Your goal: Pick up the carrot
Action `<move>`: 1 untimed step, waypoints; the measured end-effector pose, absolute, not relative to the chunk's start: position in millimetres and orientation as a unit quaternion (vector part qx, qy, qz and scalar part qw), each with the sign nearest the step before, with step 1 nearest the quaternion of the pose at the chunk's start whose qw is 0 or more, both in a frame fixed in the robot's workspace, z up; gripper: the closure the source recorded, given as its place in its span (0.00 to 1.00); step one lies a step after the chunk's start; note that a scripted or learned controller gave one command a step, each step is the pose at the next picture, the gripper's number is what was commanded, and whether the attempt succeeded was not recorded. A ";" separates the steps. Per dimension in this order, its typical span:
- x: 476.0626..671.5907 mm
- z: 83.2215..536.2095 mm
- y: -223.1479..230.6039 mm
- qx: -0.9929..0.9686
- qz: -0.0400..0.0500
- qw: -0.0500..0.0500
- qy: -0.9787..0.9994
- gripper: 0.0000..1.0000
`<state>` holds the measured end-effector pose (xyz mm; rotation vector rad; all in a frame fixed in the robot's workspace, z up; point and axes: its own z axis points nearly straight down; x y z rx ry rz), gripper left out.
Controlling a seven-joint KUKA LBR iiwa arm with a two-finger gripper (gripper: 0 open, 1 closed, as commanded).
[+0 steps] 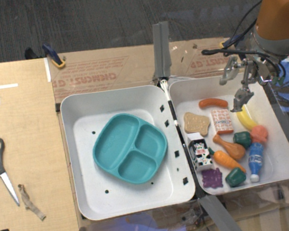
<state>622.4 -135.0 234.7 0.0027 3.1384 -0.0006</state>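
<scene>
Orange carrot [228,160] lies in the right bin [285,170], between the chicken leg [230,146] and the green pepper [236,178]. Well apart, the gripper [242,98] hangs near the banana [247,117]; whether it is open or closed, I cannot tell.

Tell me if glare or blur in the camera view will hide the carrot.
Camera view: the carrot is sharp and evenly lit in the right bin; soft shadows only; bluish glare sits on the bench edge below the bins, clear of it; the gripper looks slightly soft.
</scene>
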 end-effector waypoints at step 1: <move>558.8 131.4 -141.5 -0.072 0.000 0.001 0.997 0.00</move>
